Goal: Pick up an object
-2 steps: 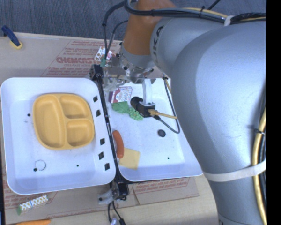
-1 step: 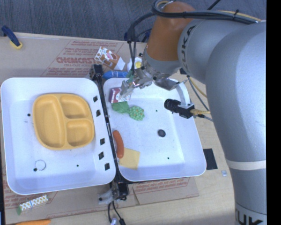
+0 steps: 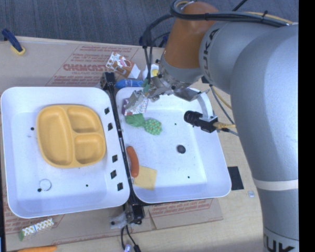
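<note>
Left bin (image 3: 10, 140) first: a yellow divided plate (image 3: 71, 135) lies flat in it, well left of the divider (image 3: 118, 140) between the two bins. Across that divider, in the right bin (image 3: 210, 161), an orange sausage (image 3: 132, 161) lies right against it, long axis running up and down the view, with a yellow cheese slice (image 3: 145, 177) touching its lower end. Further up, a green bumpy toy (image 3: 144, 124) stretches slantwise, pointing from upper left down to the right. Just above it sits a crumpled silvery packet (image 3: 135, 105), and the gripper (image 3: 147, 91) is right on that packet's upper edge. Whether the fingers are spread or pinching it, I cannot tell; the wrist hides them. A small dark disc (image 3: 181, 149) lies well right of the divider.
</note>
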`<state>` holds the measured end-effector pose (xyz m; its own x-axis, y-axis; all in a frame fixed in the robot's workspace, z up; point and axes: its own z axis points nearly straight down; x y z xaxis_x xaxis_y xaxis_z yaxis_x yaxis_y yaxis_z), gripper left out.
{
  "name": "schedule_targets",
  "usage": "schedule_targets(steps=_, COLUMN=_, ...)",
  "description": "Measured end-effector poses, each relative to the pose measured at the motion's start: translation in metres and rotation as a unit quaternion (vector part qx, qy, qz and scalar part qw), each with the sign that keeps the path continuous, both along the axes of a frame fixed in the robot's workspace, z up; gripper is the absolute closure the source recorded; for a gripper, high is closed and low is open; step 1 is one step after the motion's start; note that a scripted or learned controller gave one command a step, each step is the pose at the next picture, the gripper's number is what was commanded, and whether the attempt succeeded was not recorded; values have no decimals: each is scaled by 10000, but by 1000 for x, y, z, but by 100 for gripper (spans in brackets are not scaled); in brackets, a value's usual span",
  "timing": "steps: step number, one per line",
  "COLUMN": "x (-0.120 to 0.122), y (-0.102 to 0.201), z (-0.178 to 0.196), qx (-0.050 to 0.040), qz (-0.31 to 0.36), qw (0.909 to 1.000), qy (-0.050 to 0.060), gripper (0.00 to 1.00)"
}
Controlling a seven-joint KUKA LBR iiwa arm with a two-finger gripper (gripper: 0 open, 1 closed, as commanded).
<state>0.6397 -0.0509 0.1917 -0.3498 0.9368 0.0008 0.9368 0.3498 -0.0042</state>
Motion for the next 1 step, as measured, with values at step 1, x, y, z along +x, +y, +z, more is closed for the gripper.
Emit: schedule_targets(steps=1, x=6, y=-49, z=-101, qx=6, qz=921, qw=9957, qy=1, gripper=0)
